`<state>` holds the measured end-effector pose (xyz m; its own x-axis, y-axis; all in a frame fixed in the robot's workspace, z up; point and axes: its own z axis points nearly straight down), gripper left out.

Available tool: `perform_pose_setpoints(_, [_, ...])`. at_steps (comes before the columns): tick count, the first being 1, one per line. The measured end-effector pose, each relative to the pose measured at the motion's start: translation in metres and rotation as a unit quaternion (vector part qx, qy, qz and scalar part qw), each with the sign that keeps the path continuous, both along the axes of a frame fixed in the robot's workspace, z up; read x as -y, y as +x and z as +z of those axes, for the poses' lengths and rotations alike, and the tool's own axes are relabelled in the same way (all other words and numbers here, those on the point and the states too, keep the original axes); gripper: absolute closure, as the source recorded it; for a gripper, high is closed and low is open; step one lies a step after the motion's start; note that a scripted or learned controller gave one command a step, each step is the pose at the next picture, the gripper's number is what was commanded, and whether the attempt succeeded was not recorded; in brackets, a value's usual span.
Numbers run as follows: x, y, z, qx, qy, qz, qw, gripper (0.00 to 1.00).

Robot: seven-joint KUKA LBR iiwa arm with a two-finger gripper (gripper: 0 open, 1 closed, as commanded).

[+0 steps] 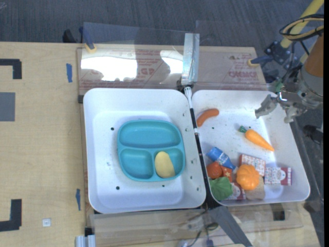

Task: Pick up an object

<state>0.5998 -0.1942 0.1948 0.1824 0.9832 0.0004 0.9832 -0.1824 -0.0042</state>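
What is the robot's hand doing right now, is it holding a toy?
Hand: open, holding nothing, over the top right corner of the right bin, up and to the right of the toy carrot.

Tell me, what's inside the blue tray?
A yellow potato sits in the blue tray's lower right compartment. The other compartments show bare. What is under the potato is covered.

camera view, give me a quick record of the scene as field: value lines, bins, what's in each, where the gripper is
left bin: teal divided plate with a yellow potato-like piece in its lower right compartment
right bin: sausage, carrot, orange fruit, small cartons, a green piece, clustered at the near side
gripper: over the right bin's far right corner, holding nothing
nearest item to gripper: carrot
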Motion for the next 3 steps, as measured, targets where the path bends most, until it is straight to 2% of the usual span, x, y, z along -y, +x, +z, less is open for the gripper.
perform_pose_setpoints(1, [0.004,-0.017,-0.098,0.005,-0.0005,0.023,0.9997,0.00])
perform_pose_setpoints(2, [0.004,-0.017,-0.089,0.005,-0.0009,0.022,0.9997,1.00])
perform_pose_setpoints(3, [-0.066,0.041,0.018,0.006,-0.0004,-0.056,0.9984,1.00])
